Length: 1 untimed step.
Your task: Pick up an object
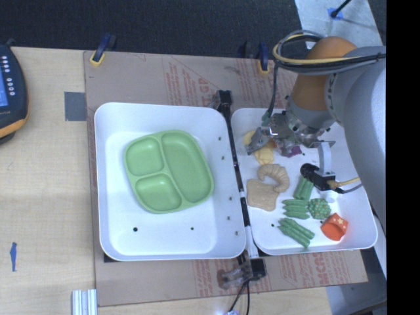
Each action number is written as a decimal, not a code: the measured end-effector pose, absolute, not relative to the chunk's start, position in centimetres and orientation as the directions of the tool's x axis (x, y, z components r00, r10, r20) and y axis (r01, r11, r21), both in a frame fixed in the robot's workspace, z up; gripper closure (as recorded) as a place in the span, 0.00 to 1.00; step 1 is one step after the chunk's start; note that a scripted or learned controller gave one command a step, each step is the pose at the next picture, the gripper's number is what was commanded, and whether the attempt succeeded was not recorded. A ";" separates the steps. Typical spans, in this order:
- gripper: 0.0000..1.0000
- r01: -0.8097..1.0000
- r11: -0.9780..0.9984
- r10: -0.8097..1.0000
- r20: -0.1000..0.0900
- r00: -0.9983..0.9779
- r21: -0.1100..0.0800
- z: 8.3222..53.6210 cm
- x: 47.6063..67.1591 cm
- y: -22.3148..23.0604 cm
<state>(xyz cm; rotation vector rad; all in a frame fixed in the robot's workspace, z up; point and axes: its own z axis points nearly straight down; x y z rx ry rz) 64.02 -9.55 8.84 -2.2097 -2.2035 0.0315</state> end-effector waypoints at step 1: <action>0.00 1.000 0.004 1.000 -0.001 -0.004 0.000 9.3 65.7 -10.2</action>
